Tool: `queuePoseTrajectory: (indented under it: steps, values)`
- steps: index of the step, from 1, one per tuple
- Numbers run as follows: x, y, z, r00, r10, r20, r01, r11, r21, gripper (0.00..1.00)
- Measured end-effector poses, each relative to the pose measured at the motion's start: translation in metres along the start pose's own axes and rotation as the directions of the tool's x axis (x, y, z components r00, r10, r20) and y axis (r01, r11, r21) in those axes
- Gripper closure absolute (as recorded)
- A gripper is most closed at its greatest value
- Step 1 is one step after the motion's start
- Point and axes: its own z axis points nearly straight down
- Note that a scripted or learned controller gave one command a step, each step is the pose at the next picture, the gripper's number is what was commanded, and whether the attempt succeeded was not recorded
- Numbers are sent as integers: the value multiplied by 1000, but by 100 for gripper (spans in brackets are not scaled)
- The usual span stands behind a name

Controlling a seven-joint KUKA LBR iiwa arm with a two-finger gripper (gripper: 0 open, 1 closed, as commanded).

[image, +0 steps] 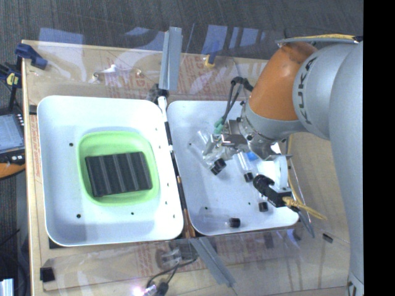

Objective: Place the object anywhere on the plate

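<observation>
Arm (308, 85), grey with an orange band, is reaching over the right bin (197, 202) from the counter's (74, 57) right edge. Tool (217, 150) is hanging low near that bin's middle; cannot tell how wide it is standing or whether it is gripping anything. Small dark piece (217, 167) is lying just beside it, likely the object. Doing this well is calling for a centred grip, a clean lift over the shared bin walls, and a release above the green plate (117, 142) in the left bin (55, 165). Count: two bins, one plate, one ridged dark block (117, 171) lying on it, at least four small dark bits (234, 222) in the right bin.

A robotics lab: taped wooden bench (74, 73), two white bins (55, 165), loose cables (157, 282), grey carpet (123, 5).
</observation>
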Motion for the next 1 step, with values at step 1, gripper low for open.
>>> queuePoseTrajectory:
  steps: [1]
  values:
    - [0,0,0,1000,0,0,0,1000,0,0]
